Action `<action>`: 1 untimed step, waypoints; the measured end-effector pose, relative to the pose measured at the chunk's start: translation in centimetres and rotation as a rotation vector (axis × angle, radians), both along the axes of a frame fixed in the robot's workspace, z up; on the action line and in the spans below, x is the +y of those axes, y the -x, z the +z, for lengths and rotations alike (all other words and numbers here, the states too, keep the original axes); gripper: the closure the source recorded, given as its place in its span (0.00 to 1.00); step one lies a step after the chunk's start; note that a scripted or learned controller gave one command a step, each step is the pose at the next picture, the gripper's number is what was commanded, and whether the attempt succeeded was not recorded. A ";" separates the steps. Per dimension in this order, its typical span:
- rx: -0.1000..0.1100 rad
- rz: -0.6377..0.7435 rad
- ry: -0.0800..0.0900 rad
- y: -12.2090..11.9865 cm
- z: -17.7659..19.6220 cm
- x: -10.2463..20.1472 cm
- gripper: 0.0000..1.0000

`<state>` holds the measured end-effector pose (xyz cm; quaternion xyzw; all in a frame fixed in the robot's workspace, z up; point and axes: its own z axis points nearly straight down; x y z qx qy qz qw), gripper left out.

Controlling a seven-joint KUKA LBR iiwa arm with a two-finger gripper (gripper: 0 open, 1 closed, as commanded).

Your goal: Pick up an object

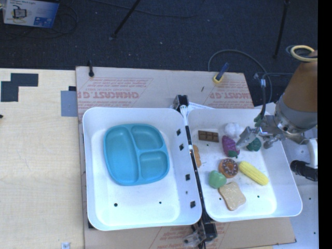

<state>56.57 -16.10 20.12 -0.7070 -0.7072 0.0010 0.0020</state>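
Note:
The right bin (288,201) holds several toy foods: a brown chocolate bar (208,136), a white lump (232,128), a purple eggplant (229,145), a donut (228,167), a yellow corn cob (253,173), a green fruit (217,179) and a bread slice (232,196). A dark green piece (254,144) lies at the bin's far right. My gripper (256,139) hangs low over that piece, open, with its fingers spread to either side of it. The piece rests on the bin floor.
The left bin (98,201) holds a blue sectioned plate (137,153). An orange item (196,156) lies against the right bin's left wall by the divider. Cardboard lies under both bins.

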 end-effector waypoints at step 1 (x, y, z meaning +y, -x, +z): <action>-0.004 0.002 0.002 -5.4 -11.1 -0.6 0.00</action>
